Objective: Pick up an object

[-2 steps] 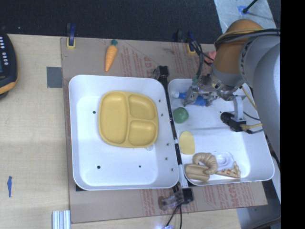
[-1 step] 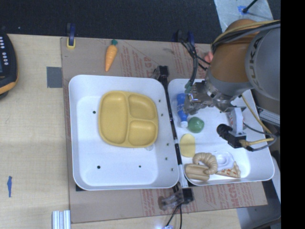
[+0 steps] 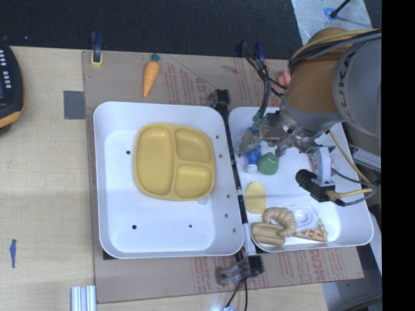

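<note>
My gripper (image 3: 267,149) hangs over the upper left part of the right bin (image 3: 353,229), open, with its two fingers spread apart. Just below and between them lies a green object (image 3: 268,164), with a small blue and white item (image 3: 251,158) beside it on the left. I cannot tell whether the fingers touch either one. Further toward the front of the bin lie a yellow piece (image 3: 255,197), a tan croissant-like toy (image 3: 275,224) and a pizza slice (image 3: 313,230).
The left bin (image 3: 117,232) holds a yellow divided plate (image 3: 174,160). A toy carrot (image 3: 150,75) lies on the bench behind it. A black cable and connector (image 3: 318,188) hang from the wrist over the right bin. The arm's body covers that bin's back right.
</note>
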You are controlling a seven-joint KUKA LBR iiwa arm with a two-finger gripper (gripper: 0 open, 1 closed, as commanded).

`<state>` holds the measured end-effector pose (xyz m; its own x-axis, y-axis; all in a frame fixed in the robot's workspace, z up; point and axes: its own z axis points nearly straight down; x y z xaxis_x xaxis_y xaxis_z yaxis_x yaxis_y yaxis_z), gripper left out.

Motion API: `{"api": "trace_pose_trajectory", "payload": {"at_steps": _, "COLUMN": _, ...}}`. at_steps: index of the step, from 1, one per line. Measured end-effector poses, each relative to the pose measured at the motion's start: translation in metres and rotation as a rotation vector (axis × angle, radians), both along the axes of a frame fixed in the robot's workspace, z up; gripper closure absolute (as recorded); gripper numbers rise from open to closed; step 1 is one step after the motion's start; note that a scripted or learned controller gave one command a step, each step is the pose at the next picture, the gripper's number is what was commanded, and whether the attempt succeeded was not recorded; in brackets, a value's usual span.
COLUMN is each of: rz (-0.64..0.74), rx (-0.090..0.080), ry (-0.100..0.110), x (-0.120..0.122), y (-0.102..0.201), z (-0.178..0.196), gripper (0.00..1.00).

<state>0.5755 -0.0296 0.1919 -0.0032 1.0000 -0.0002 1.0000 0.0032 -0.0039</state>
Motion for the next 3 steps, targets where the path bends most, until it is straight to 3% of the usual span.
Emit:
{"api": "trace_pose_trajectory", "payload": {"at_steps": 1, "rz": -0.003, "rx": -0.003, "ry": -0.004, "x": 0.030, "y": -0.067, "z": -0.040, "gripper": 0.00}}
{"api": "trace_pose_trajectory", "payload": {"at_steps": 2, "rz": 0.000, "rx": 0.001, "ry": 0.005, "x": 0.000, "y": -0.062, "z": -0.104, "gripper": 0.00}}
{"api": "trace_pose_trajectory", "payload": {"at_steps": 3, "rz": 0.003, "rx": -0.001, "ry": -0.006, "x": 0.046, "y": -0.082, "z": -0.099, "gripper": 0.00}}
